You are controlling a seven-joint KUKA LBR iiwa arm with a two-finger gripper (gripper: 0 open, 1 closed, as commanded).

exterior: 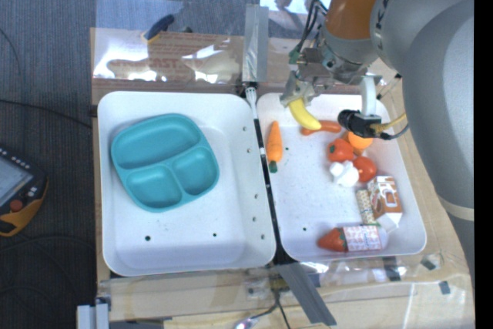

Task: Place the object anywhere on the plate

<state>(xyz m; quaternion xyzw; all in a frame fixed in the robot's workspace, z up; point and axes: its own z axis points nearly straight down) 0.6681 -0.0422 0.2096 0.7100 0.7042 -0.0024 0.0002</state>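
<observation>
The gripper [303, 92] hangs over the far left corner of the right bin [293, 231], and a yellow banana [305, 116] juts from under its tip; it looks pinched between the fingers, though the slanted view leaves that a little uncertain. The banana is probably a light, stiff plastic toy with a smooth, curved skin, so a hold across its thick middle should keep it from swivelling or slipping out. The teal plate [163, 160], with three compartments, lies in the left bin [185, 250]. Two bins, one plate, one banana, one carrot [273, 143] by the divider, and a cluster of roughly six small items to the right
</observation>
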